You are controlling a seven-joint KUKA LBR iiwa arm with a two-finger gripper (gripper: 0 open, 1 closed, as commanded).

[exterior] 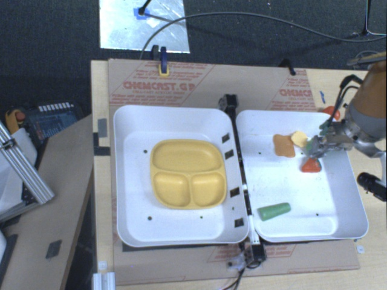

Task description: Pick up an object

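Reading the two-finger gripper [315,145] over the right white bin [347,222]; small red block [311,165] just at six o'clock; finger state I cannot tell.

Table [100,162]: tan top, covered by a printed cardboard sheet [181,80]; on the sheet, left white bin [130,122] and right white bin [347,216], side by side, touching.

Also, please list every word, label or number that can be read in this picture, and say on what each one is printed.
"CHEMCAST GP": red print on the brown board under the bins, top left, seemingly upside down.
A second red print of the same kind at the board's top right: partly cut off, not surely readable.
Fainter red print on the board's front edge: too blurred to read.
Yellow divided tray, white bins and food pieces: no text.
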